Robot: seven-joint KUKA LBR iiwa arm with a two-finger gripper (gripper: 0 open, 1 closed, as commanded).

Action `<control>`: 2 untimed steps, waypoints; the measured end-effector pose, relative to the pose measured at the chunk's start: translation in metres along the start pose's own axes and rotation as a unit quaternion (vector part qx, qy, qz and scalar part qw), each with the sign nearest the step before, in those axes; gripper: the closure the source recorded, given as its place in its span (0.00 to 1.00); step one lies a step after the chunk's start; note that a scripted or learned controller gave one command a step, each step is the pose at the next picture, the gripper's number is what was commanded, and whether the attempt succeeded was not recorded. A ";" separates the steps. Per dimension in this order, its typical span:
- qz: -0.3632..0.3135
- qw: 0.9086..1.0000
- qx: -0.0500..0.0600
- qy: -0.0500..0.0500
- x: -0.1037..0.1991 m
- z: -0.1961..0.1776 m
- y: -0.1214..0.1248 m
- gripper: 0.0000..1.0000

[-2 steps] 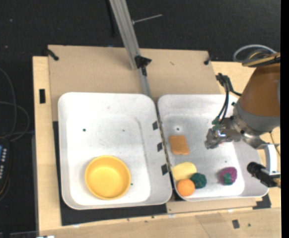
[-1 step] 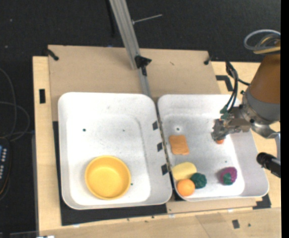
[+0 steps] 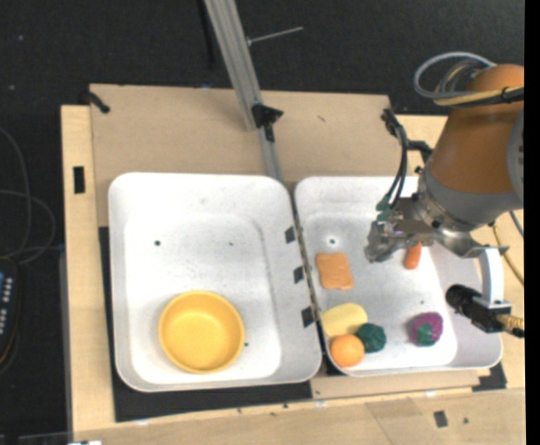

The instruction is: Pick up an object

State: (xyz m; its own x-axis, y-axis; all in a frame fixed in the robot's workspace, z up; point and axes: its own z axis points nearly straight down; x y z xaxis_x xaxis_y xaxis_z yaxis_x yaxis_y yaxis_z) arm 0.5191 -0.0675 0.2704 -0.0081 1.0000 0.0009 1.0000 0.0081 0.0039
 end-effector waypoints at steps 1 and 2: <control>0.000 1.000 0.001 0.000 0.054 -0.001 -0.003 1.00; 0.001 1.000 0.003 0.000 0.108 0.015 0.006 1.00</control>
State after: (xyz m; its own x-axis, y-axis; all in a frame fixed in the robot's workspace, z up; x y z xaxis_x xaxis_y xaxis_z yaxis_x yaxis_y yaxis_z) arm 0.5243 0.0405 0.2550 -0.0064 1.0000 0.0007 1.0000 0.0065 -0.0028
